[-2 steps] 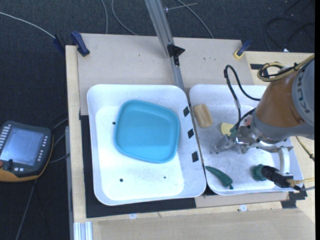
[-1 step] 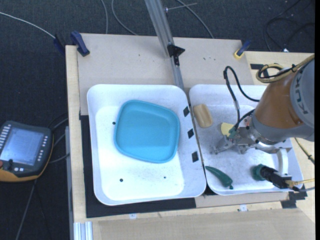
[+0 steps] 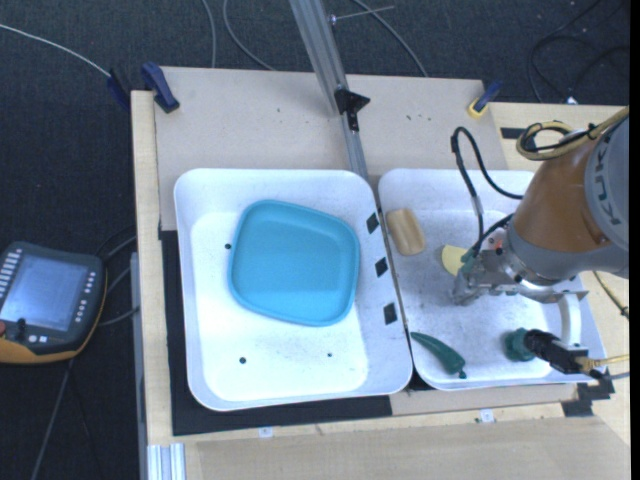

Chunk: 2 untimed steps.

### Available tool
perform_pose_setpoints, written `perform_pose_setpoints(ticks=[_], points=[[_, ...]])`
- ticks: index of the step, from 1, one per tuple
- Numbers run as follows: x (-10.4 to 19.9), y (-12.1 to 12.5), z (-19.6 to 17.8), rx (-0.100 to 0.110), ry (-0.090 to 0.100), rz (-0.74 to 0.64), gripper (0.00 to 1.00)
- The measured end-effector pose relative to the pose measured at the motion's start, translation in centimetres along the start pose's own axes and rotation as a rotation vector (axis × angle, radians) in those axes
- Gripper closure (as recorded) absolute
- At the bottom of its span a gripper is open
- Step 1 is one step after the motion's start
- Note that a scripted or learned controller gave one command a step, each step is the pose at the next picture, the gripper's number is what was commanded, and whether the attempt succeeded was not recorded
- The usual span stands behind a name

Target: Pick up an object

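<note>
My gripper (image 3: 468,288) is low in the right bin (image 3: 430,193), near its middle, with the grey and orange arm reaching in from the right. A small yellow piece (image 3: 454,259) lies just up and left of the gripper, partly hidden by it. A tan block (image 3: 405,230) rests near the bin's left wall. At the front edge lies a dark green curved piece (image 3: 439,353). A teal round piece (image 3: 518,344) sits at the front right, below the wrist. I see nothing held.
The left bin (image 3: 200,268) holds a large light blue square plate (image 3: 295,261). A metal pole (image 3: 325,48) slants down to the gap between the bins. Cables cross the dark floor, and a hand-held control unit (image 3: 45,298) lies at far left.
</note>
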<state>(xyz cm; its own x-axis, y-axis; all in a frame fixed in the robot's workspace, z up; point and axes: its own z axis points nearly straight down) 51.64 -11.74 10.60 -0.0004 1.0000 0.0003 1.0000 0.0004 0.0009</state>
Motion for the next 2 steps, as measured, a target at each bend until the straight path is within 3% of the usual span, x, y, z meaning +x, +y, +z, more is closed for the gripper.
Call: perform_pose_setpoints(ticks=[2], points=[[-0.1,0.3,-10.6,-0.004,-0.001,0.000,1.00]])
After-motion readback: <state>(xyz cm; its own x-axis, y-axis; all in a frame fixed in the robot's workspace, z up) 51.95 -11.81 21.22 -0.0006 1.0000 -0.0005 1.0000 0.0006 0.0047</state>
